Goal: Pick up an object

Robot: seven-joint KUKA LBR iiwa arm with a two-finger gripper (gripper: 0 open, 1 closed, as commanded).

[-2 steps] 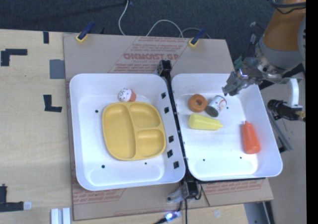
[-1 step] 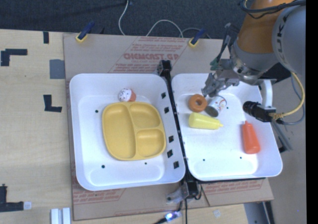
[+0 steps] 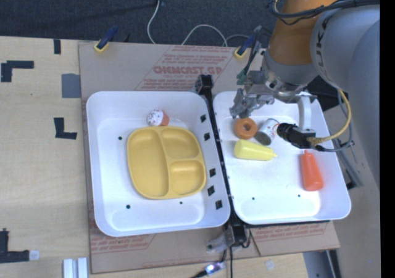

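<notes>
My gripper [image 3: 242, 108] hangs over the back left part of the right bin [image 3: 278, 206]. Just in front of it lies an orange ring [image 3: 245, 127]. A small white and grey can [image 3: 268, 130] sits to the ring's right. A yellow wedge [image 3: 253, 150] lies in front of the ring, and an orange bottle-shaped piece [image 3: 311, 171] rests near the bin's right wall. I see nothing held by the gripper.
The left bin [image 3: 108, 209] holds a yellow divided plate [image 3: 165, 162] and a small white and red ball [image 3: 157, 118] behind it. A dark ridge [image 3: 213, 147] separates the two bins. Cables [image 3: 185, 30] run behind the bins on the cardboard.
</notes>
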